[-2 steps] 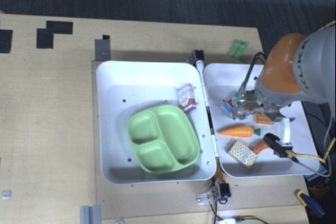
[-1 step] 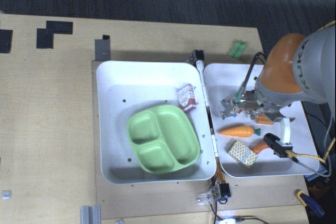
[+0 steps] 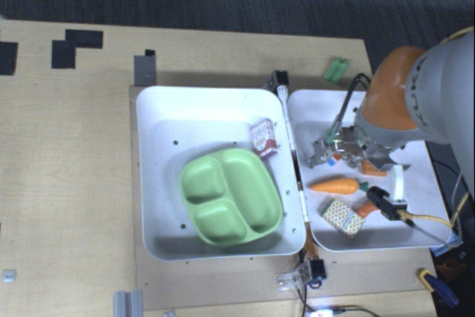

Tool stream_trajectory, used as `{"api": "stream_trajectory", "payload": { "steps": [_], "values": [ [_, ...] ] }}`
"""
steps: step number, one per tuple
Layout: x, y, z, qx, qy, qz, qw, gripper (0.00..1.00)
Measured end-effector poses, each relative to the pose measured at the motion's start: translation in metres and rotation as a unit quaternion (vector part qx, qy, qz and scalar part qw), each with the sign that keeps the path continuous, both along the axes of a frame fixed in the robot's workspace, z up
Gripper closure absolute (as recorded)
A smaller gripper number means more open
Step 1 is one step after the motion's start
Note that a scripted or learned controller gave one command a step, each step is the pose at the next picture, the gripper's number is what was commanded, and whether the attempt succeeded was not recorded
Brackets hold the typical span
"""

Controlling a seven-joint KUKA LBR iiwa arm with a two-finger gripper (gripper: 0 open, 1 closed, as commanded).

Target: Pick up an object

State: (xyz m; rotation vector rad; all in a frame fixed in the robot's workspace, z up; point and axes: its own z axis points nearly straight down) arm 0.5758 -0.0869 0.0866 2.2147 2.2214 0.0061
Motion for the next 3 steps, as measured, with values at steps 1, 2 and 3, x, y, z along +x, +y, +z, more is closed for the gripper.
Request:
{"api": "stream_trajectory", "payload": {
  "steps": [1, 2, 3],
  "values": [
    [0.002, 0.001, 0.012, 0.0002, -0.004, 0.001, 1.0000, 1.00],
    [0.002, 0.001, 0.012, 0.0002, -0.003, 0.001, 1.0000, 0.00],
    [-0.014, 0.004, 0.000, -0.0004, -0.002, -0.001, 1.0000, 0.00]
  ]
}}
